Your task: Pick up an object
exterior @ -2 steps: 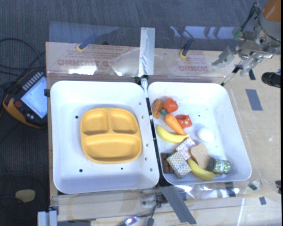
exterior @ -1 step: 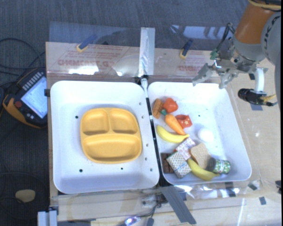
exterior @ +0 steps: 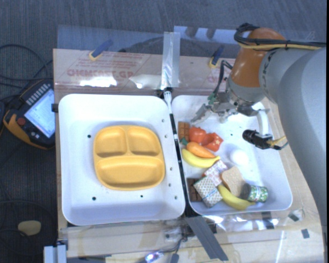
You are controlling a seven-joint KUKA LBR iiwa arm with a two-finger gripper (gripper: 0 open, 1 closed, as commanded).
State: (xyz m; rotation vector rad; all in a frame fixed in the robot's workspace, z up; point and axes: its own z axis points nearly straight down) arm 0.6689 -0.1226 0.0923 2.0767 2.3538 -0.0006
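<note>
the arm [exterior: 296,86] comes in from 3 o'clock, its orange band [exterior: 251,64] standing over the far end of the right bin [exterior: 282,193]. the gripper [exterior: 215,109] hangs near the bin's 11 o'clock corner, over bare white floor, and whether its jaws are apart or together cannot be told from this slant. nothing shows between them.

the things to pick lie in a heap toward 7 o'clock from the gripper, near but apart from it. closest is the red pepper [exterior: 205,137], with a small carrot [exterior: 198,149] touching it on its 6 o'clock side and a waffle-like brown piece [exterior: 183,130] at its 9 o'clock, against the bin's left wall. under the carrot lies a banana [exterior: 197,159]. a white egg [exterior: 239,157] sits at 4 o'clock from the pepper, by itself. further toward 6 o'clock come a patterned packet [exterior: 208,189], a slice of bread [exterior: 233,178], a second banana [exterior: 233,199] and a small green can [exterior: 256,193] on its side near the bin's 5 o'clock corner.

the left bin [exterior: 71,201] holds a yellow divided tray [exterior: 129,156], lying flat near its middle. at 9 o'clock, off the bench, a teach pendant [exterior: 35,116] rests on the floor.
</note>
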